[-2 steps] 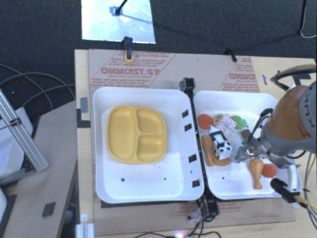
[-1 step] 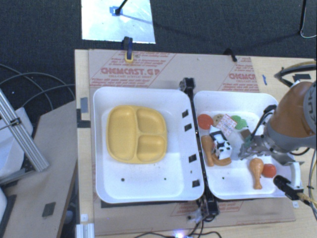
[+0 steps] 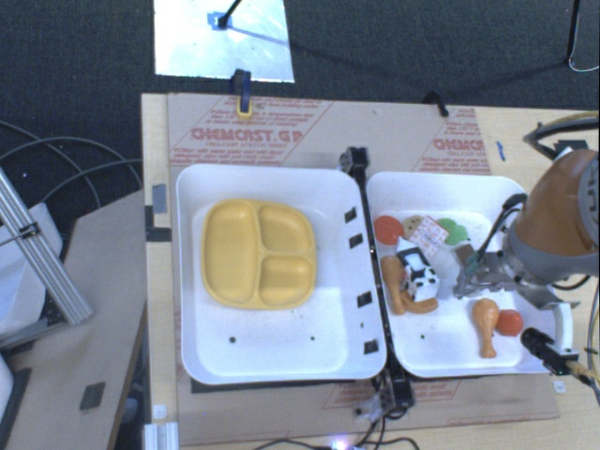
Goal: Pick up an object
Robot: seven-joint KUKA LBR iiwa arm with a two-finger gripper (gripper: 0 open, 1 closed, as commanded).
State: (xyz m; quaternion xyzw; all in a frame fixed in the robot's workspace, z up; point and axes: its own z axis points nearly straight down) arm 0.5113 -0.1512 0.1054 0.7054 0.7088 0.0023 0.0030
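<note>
The right bin [image 3: 441, 359] holds several toy foods. A red tomato [image 3: 387, 228], a pink-and-white packet [image 3: 427, 232] and a green piece [image 3: 456, 230] lie along its far side. A black-and-white cow [image 3: 420, 272] stands beside an orange carrot [image 3: 392, 282], with a sausage [image 3: 421, 306] just in front of it. A chicken drumstick [image 3: 486, 324] and a red ball [image 3: 510, 322] lie near the front right. My gripper [image 3: 468, 283] hangs low over the bin floor between the cow and the drumstick, with nothing visibly held.
The left bin [image 3: 216, 345] carries a yellow three-compartment plate [image 3: 259, 253]. A black divider [image 3: 367, 251] with clips runs between the bins. The arm's orange band [image 3: 561, 204] overhangs the right bin's right rim. Cardboard [image 3: 309, 129] lies under both bins.
</note>
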